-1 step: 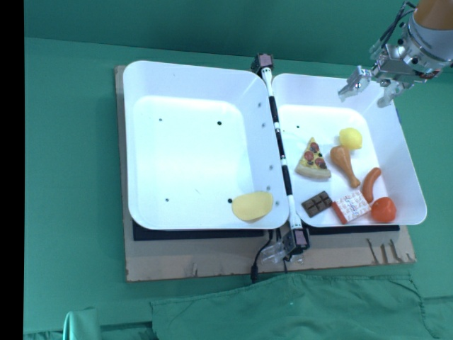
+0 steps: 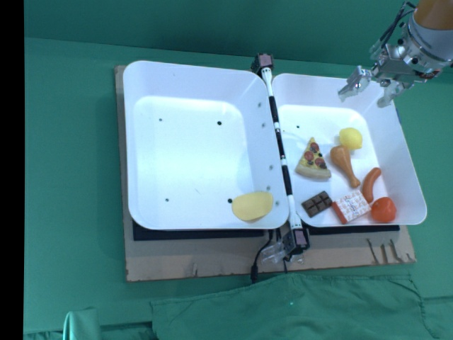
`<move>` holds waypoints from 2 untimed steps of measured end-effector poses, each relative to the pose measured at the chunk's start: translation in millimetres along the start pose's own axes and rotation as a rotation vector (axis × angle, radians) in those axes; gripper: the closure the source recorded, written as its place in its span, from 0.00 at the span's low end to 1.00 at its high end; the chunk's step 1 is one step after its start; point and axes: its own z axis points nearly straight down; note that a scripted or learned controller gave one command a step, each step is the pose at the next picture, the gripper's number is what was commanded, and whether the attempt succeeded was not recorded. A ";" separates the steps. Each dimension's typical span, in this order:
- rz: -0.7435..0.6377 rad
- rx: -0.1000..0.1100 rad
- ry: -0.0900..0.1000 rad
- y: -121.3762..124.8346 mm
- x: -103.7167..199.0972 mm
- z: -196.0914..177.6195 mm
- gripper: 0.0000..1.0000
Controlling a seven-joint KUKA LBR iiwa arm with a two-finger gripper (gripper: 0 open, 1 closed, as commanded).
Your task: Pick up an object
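My gripper [image 2: 369, 88] hangs over the far edge of the right bin [image 2: 414, 190], its two fingers spread open with nothing between them. Below it in that bin lie a yellow lemon [image 2: 350, 138], a pizza slice [image 2: 313, 159], an orange chicken drumstick [image 2: 344, 164], a sausage [image 2: 371, 183], a chocolate bar [image 2: 316, 203], a red-and-white wafer block [image 2: 351, 207] and a red tomato [image 2: 383, 210]. A yellow potato chip [image 2: 252, 206] lies in the near right corner of the left bin [image 2: 141, 83].
A black-and-white divider rail [image 2: 278, 144] runs between the bins, with a clamp and cable at its near end [image 2: 287, 246]. Both bins rest on a cardboard sheet [image 2: 177, 264] over green cloth.
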 end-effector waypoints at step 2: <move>-0.001 0.004 0.000 3.2 4.5 95.9 0.00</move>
